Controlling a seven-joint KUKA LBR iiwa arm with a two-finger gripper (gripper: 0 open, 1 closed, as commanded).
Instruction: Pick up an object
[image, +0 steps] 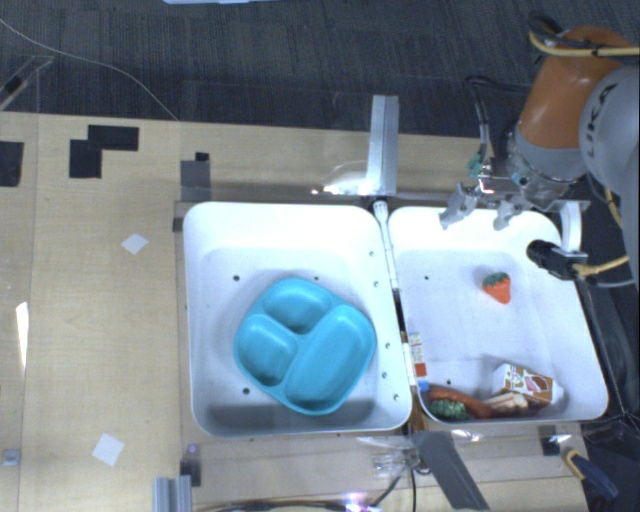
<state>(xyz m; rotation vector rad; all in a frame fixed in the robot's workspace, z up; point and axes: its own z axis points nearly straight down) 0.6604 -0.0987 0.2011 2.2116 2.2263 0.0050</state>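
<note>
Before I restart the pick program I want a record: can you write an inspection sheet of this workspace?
Surface: wooden bench bearing left bin and right bin.
Job's things: strawberry toy, carton and toy vegetables in right bin.
Clutter: blue divided plate in left bin.
Grippers: gripper over right bin's far edge, apart from every object.
Cables: thin wire on floor.
Surroundings: dark carpet.

A pale wooden table (90, 330) fills most of the view, with black block-shaped markings (100, 148) near its upper left and small pale tags lying on it. Beyond its far edge lies dark grey carpeted floor (300, 50), crossed by a thin cable (110, 70). An upright metal post (384, 145) stands at the table's far side.
</note>
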